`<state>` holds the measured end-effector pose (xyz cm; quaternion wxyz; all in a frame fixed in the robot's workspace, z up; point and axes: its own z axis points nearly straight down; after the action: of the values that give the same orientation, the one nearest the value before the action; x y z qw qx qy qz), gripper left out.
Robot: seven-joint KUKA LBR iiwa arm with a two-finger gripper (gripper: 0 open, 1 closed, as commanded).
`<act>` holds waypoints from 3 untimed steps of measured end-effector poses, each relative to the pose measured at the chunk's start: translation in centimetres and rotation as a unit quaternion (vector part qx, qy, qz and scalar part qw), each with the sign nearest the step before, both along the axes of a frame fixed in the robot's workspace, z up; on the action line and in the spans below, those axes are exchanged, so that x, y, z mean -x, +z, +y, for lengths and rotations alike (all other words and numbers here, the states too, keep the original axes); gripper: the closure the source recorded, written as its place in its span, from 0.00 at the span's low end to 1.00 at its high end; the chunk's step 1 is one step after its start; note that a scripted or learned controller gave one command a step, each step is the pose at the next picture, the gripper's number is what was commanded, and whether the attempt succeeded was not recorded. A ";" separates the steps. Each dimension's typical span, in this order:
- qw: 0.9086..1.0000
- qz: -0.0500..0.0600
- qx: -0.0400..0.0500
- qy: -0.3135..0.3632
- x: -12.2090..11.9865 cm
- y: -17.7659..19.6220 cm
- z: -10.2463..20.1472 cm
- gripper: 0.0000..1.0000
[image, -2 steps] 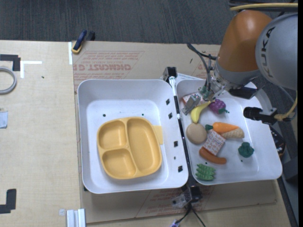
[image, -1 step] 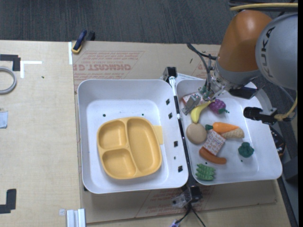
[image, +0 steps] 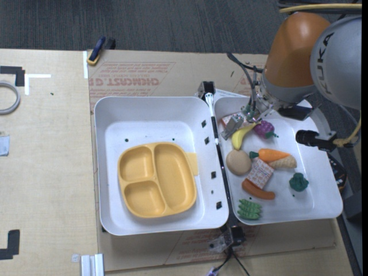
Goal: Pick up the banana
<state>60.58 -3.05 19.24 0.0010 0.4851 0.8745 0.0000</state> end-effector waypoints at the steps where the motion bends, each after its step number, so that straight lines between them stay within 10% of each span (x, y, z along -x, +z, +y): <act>1: 1.000 0.000 0.000 0.000 0.0 0.0 0.0 0.00; 3: 1.000 0.000 0.000 0.000 0.0 0.0 0.0 0.00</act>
<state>60.58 -3.05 19.24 0.0010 0.4851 0.8745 0.0000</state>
